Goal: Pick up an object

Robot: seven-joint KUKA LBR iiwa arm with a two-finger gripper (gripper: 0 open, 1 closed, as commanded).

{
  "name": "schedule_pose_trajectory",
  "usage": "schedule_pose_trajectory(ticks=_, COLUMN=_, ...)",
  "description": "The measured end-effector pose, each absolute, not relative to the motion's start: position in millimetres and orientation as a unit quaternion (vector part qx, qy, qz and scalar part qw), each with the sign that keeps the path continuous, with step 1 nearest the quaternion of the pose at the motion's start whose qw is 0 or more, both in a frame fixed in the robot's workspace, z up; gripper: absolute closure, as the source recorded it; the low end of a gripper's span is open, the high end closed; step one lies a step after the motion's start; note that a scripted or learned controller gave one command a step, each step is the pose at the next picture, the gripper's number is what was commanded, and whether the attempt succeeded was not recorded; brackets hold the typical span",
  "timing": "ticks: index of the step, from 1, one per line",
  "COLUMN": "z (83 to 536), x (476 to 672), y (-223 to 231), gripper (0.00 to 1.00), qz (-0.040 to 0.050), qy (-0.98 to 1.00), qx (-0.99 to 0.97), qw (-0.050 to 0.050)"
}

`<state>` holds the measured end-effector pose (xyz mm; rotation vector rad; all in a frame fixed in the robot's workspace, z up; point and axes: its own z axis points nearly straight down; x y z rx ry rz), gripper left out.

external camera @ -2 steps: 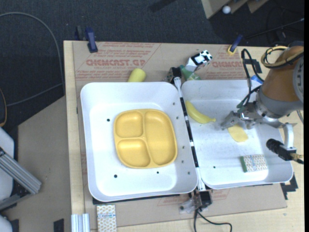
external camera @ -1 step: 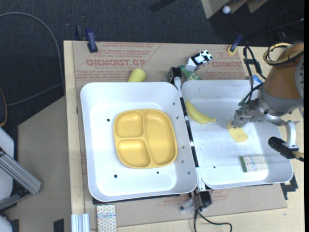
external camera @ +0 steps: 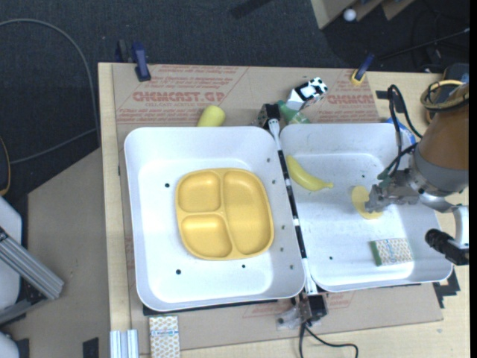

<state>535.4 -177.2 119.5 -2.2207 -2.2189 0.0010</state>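
**End effector lowered onto a small yellow piece in the right bin**

The tabletop (external camera: 112, 200) carries two shallow white bins side by side. The left bin (external camera: 149, 259) holds a yellow divided plate (external camera: 223, 213), lying flat near its middle with its three compartments up. The right bin (external camera: 335, 271) holds the graspable items — a toy banana (external camera: 307, 176), a small yellow piece (external camera: 365, 203) and a green-edged patterned card (external camera: 391, 251).

The arm (external camera: 443, 151) is brought in from the right, and its end effector (external camera: 380, 198) is set low over the small yellow piece, probably for a grasp from above. Whether anything is pinched cannot be told. The piece lies near the bin's middle, too small for its axis to be judged. The banana's long axis runs diagonally, from upper left to lower right.
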Motion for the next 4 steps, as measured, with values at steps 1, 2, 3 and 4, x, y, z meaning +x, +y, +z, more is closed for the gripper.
schedule_pose_trajectory(ticks=1, z=166.1, x=508.6, y=-148.7, gripper=1.0, qz=0.0, qy=-0.708, qx=-0.707, qw=0.001)
schedule_pose_trajectory(ticks=2, z=165.9, x=508.4, y=-149.0, gripper=0.0, qz=0.0001, qy=-0.707, qx=-0.707, qw=0.001)
schedule_pose_trajectory(ticks=3, z=134.9, x=578.9, y=-188.7, gripper=0.0, qz=0.0002, qy=-0.707, qx=-0.707, qw=0.0)
schedule_pose_trajectory(ticks=4, z=84.4, x=576.6, y=-161.9, gripper=0.0, qz=0.0002, qy=-0.707, qx=-0.707, qw=0.001)
